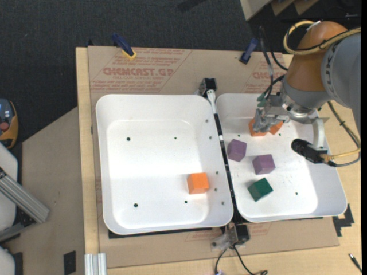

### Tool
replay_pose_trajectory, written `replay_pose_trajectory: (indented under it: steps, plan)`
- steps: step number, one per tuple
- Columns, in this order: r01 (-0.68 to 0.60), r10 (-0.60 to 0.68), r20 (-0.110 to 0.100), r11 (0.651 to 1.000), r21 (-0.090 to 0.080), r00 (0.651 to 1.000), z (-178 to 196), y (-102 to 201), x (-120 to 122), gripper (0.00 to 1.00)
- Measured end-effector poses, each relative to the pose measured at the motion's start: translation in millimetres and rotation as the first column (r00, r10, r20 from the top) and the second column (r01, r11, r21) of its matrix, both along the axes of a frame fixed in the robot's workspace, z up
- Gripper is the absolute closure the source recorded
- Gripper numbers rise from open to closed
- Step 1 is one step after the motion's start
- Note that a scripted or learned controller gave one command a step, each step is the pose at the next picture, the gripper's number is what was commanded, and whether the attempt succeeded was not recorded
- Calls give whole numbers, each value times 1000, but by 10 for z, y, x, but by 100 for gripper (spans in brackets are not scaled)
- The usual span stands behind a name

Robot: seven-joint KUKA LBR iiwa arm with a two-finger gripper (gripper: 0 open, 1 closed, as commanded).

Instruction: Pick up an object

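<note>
- The grey KUKA arm [338, 67] reaches in from three o'clock, its gripper [267, 122] lowered over the upper part of the right bin [327, 202].
- An orange object [261, 129] sits directly beneath the gripper, partly hidden by it; whether the pincer is clenched on it or released cannot be told.
- At six o'clock from the gripper lie two purple cubes, one [236, 150] near the bin's left wall, the other [263, 164] just beside it.
- A green cube [260, 189] rests tilted at six o'clock from the second purple one.
- An orange cube [198, 183] lies alone in the left bin [114, 113], toward its five o'clock corner.
</note>
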State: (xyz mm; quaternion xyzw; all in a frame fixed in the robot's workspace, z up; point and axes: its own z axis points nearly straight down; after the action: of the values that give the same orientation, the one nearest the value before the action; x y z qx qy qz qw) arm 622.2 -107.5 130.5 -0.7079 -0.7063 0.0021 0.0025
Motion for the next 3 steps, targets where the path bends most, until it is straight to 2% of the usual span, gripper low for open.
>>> replay_pose_trajectory:
  steps: [1, 2, 3]
  plan:
    - [-7, 7, 20, 1000, -2, 1000, 839, 261, 447, 100]
    - [-7, 7, 18, 1000, -1, 1000, 1546, 558, 460, 100]
    - [0, 0, 7, 1000, -2, 1000, 1606, 262, 321, 100]
